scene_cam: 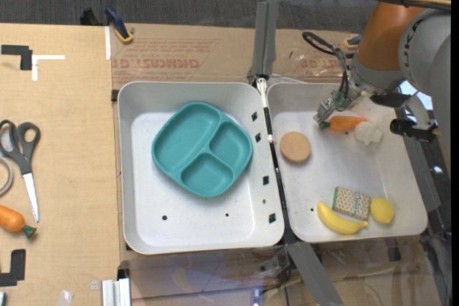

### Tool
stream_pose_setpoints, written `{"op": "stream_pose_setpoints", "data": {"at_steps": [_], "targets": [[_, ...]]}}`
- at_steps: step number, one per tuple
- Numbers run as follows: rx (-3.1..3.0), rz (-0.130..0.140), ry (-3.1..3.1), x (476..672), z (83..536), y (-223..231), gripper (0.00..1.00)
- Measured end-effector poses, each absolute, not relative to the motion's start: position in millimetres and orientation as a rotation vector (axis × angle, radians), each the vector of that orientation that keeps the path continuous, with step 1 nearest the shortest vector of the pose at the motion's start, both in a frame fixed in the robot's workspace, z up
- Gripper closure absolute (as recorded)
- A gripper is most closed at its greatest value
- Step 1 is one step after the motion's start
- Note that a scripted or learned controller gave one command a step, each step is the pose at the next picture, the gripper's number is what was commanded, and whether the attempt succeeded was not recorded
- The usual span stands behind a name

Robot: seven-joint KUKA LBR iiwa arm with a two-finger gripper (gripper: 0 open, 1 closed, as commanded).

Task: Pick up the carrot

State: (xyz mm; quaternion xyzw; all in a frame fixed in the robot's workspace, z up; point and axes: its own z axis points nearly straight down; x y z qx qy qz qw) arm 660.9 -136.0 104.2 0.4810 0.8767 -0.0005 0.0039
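Two white bins are sitting side by side on the bench, a teal divided plate [203, 148] lying in the left bin [136, 226]. In the right bin [401, 226], the carrot [348, 123] is lying near the far wall beside a white object [368, 132]. The gripper [328, 112] is hovering just at the carrot's left end; whether its fingers are parted or closed I cannot tell. The approach seems underway; next, centring over the carrot and closing looks necessary.
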Motion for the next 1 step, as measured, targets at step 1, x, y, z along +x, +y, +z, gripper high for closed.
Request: {"op": "stream_pose_setpoints", "data": {"at_steps": [1], "targets": [[1.507, -0.002, 2.748, 660.8, 104.0, -135.7, 0.00]]}}
